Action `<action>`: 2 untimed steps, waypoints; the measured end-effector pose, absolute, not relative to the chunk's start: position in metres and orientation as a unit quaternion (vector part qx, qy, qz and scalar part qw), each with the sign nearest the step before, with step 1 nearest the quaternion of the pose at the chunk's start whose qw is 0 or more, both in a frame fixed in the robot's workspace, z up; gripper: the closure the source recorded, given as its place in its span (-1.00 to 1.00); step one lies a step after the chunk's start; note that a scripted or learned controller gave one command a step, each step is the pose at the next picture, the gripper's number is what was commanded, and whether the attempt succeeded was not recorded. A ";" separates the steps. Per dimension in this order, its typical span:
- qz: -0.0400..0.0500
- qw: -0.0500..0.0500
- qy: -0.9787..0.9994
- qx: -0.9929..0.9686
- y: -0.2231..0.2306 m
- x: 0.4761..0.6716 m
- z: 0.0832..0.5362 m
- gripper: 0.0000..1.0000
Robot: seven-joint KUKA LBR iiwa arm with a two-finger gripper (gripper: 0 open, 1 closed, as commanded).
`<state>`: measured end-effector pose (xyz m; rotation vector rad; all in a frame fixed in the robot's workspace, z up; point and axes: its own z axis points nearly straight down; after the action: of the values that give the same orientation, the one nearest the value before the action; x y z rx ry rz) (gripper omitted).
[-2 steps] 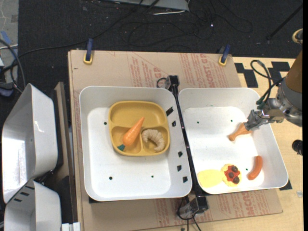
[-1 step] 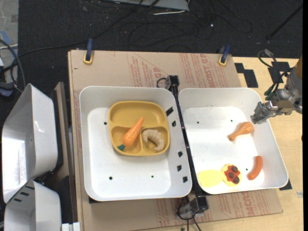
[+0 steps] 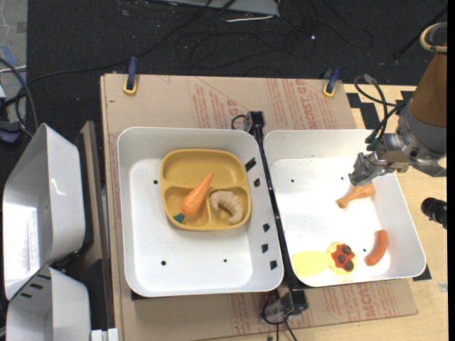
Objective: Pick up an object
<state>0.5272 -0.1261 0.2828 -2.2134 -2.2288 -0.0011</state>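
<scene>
Poised over drumstick [image 3: 355, 195] in right bin [image 3: 409, 212]; gripper [image 3: 364, 170] state unclear; best lowered squarely astride it before closing.

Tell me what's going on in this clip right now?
The arm reaches in from the right, its gripper low over the right bin, just above an orange drumstick-shaped toy. Nothing looks lifted yet. A sausage and a yellow piece topped with berries also lie there. The left bin holds a yellow divided plate with a carrot and a pale shrimp-like toy.
</scene>
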 end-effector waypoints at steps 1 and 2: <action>0.000 0.002 -0.710 -0.704 -0.070 0.528 0.262 1.00; -0.001 0.001 -0.710 -0.704 -0.019 0.529 0.265 1.00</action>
<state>0.5286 -0.0191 0.2650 -2.2111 -2.2299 -0.0016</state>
